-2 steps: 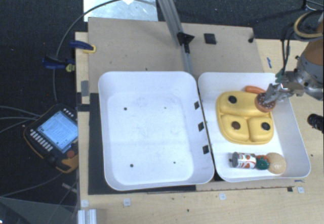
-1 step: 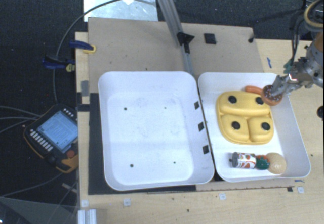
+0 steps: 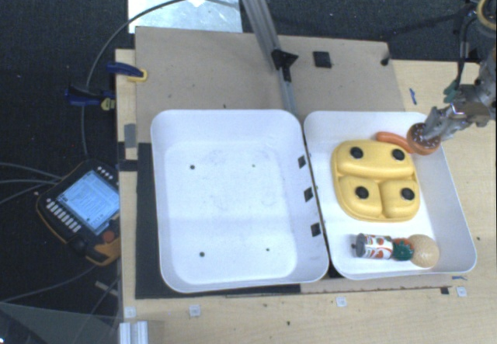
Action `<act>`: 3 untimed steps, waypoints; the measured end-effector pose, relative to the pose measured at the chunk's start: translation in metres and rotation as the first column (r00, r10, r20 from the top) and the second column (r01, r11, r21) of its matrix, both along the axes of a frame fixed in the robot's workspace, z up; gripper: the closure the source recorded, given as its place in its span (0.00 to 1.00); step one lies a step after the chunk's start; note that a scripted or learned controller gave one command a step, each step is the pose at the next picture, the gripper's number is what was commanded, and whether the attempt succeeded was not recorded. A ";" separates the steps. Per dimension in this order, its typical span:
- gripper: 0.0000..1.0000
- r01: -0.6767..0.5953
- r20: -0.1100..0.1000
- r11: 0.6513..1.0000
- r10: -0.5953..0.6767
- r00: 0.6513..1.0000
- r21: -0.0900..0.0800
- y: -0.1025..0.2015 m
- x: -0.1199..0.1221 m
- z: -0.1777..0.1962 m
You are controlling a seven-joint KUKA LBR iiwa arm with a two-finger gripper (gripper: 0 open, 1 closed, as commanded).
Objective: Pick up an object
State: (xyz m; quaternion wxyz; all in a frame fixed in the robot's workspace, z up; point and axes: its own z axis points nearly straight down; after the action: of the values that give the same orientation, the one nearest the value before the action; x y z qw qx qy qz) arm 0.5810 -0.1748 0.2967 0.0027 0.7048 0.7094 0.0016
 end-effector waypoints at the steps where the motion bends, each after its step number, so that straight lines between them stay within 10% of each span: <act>1: 1.00 -0.003 -0.004 1.000 0.003 1.000 0.002 0.053 0.005 -0.018; 3: 1.00 -0.002 -0.005 1.000 0.002 1.000 0.002 0.154 0.009 -0.050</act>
State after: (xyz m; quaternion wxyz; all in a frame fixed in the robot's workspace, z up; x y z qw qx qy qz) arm 0.5903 -0.0204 0.2466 0.0001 0.7040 0.7102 0.0007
